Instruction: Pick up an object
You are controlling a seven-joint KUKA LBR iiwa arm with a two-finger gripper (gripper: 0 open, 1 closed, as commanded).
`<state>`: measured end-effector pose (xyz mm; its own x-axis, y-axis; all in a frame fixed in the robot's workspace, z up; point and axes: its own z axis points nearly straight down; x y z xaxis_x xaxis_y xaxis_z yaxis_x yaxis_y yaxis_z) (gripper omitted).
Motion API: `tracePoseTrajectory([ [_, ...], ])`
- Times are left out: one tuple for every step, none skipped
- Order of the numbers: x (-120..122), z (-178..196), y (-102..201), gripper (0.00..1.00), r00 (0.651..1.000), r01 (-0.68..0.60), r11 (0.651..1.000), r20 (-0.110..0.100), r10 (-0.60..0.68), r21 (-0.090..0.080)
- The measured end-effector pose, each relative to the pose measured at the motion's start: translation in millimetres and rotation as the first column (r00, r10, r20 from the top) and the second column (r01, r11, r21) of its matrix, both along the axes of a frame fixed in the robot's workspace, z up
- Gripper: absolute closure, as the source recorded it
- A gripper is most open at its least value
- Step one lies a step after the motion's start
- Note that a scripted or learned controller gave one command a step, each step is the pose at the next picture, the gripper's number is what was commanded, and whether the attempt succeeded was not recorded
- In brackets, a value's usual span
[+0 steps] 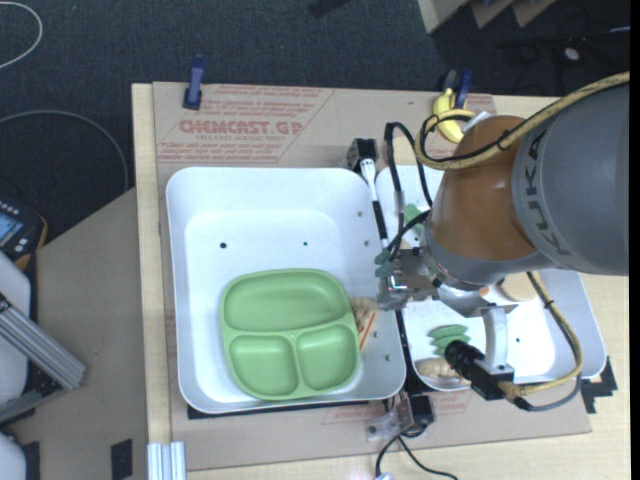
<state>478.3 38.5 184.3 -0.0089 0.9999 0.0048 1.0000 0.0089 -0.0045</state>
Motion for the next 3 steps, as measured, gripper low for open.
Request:
tracePoseTrajectory([
  [2.5, 112.7, 13.9, 1.0, 1.0, 0.005, 1.0, 0.017, -0.005, -0.002],
  [0.2, 73.8, -56.0, 1.0, 1.0, 0.017, 1.0, -0.001, -0.017, -0.006],
  [2.4, 178.5, -48.1, 1.0, 1.0, 0.007, 1.0, 0.018, -0.007, -0.004],
])
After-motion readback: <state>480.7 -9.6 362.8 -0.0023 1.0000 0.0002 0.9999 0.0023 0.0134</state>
